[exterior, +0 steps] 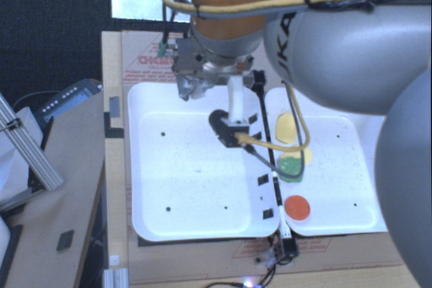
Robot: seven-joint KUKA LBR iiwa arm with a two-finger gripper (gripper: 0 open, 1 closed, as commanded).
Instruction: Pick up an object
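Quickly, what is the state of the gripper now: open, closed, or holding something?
Two-finger gripper: cannot be told from this view; it hangs above the far part of the left shallow white bin.

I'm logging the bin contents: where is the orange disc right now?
The orange disc lies in the camera view's right bin, near its front left corner, just in front of the green piece.

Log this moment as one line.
pincer: above left bin far rim | right bin: yellow object, green object, orange disc
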